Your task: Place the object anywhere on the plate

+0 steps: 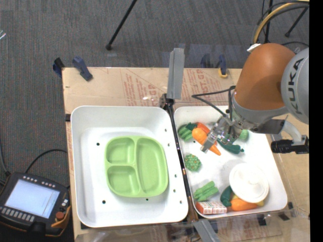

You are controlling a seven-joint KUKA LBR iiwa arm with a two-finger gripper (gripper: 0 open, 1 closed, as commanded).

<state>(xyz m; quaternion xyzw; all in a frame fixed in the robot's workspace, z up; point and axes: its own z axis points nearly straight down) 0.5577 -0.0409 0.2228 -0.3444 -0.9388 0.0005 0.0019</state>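
You see the end effector (218,135) low in the right bin (275,183), over the carrot (206,139); whether it grips cannot be told. Judged step: pickup. Next you need a lift, then carry left to the plate (136,166).

The arm's orange band (262,77) covered the right bin's (275,185) far corner. The gripper (218,135) hid part of a carrot (203,135). A white lid (249,182) overlapped an orange piece (242,204). The pendant (33,200) ran off the left edge.
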